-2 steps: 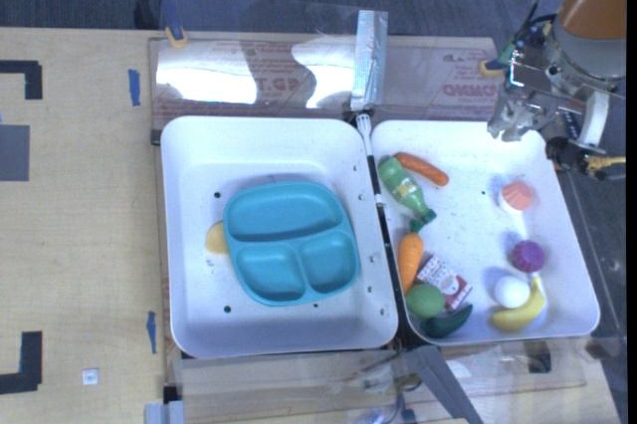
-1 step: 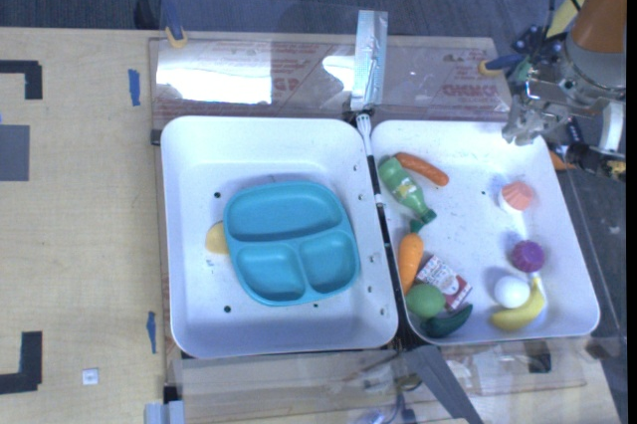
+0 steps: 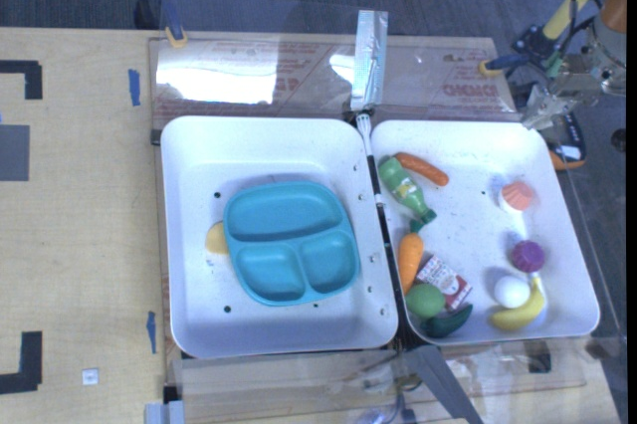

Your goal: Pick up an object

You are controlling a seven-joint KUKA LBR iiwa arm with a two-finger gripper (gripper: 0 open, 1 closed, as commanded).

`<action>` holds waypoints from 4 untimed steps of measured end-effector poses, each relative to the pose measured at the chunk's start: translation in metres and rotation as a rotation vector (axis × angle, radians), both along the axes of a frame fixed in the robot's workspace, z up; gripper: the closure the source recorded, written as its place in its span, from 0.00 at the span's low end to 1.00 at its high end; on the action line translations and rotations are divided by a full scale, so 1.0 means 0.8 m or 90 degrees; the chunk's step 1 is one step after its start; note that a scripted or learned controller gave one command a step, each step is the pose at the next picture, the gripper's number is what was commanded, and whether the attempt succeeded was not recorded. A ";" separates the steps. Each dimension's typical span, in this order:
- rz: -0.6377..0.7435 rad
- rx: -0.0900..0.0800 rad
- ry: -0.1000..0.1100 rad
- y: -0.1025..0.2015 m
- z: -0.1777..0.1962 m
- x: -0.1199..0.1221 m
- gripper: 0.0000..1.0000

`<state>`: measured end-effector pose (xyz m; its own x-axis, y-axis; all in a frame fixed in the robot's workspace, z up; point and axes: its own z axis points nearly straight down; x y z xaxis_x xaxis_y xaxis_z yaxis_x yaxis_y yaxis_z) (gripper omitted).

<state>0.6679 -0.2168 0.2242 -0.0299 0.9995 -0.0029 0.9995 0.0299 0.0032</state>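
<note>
- The left bin (image 3: 189, 213) and right bin (image 3: 567, 243) are showing plain white.
- The divided tray (image 3: 289, 243) is showing turquoise blue, a yellow piece (image 3: 215, 238) peeking beside it.
- Two carrots (image 3: 423, 170) (image 3: 410, 260) are glowing orange.
- The bottle (image 3: 403, 188) is showing green.
- The banana (image 3: 523, 310) is showing yellow, the egg (image 3: 512, 292) white, the round fruit (image 3: 528, 256) purple.
- The bench (image 3: 80, 213) is showing pale wood with black marks and blue tape.

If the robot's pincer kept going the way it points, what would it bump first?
Probably the rim of the right bin at its far right corner, since the pincer seems to hang over it, pointing down. Depth is unclear, so it might land just outside.
</note>
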 end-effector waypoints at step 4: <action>-0.003 0.002 -0.001 0.233 -0.047 -0.002 0.00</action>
<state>0.6665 -0.0307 0.1865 -0.0249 0.9997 0.0007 0.9997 0.0248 0.0055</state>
